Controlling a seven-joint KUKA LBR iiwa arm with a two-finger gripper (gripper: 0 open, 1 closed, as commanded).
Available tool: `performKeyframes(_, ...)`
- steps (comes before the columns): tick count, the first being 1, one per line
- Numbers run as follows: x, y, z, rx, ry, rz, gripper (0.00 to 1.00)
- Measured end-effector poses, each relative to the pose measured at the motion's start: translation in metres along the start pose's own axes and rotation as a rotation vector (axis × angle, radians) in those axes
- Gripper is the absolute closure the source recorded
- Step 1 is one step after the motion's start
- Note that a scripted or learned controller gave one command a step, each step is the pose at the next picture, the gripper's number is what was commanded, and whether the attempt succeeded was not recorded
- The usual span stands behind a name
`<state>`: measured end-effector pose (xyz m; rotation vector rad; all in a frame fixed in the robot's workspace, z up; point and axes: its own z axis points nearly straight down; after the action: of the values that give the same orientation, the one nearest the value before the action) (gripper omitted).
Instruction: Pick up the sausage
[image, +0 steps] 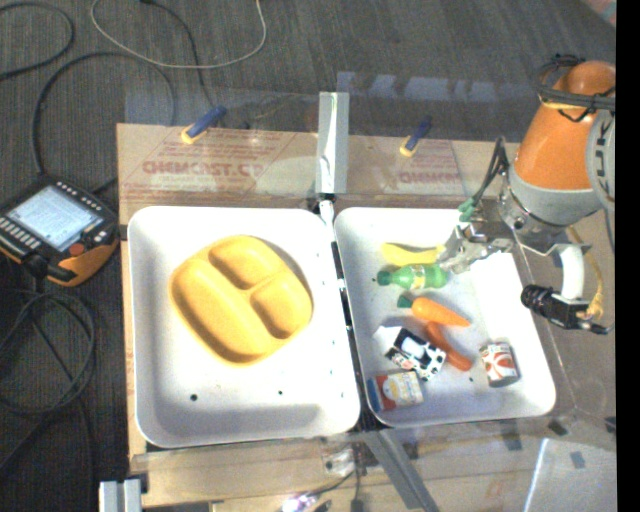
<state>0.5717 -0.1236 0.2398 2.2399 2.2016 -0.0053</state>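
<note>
The sausage (452, 353), a thin reddish stick, lies in the right bin (530, 395) between a black-and-white toy (416, 352) and a small can (498, 363). My gripper (456, 254) hangs over the upper part of that bin, by the right end of a yellow banana (408, 251) and above a green bottle (411, 277). It is well up and apart from the sausage, with an orange carrot (440, 312) lying between them.
A small box (400, 390) rests at the right bin's front left. The left bin (150, 400) holds a yellow divided plate (242, 297). A metal divider (331, 140) stands behind the bins. A pendant (58, 230) lies on the floor at left.
</note>
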Motion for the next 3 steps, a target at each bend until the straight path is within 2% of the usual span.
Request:
performKeyframes(1, -0.027, -0.009, 0.056, 0.000, 0.001, -0.096, 1.00)
performKeyframes(2, -0.009, -0.006, -0.006, -0.003, 0.000, -0.386, 1.00)
performKeyframes(3, -0.028, -0.064, -0.009, -0.002, 0.003, -0.338, 1.00)
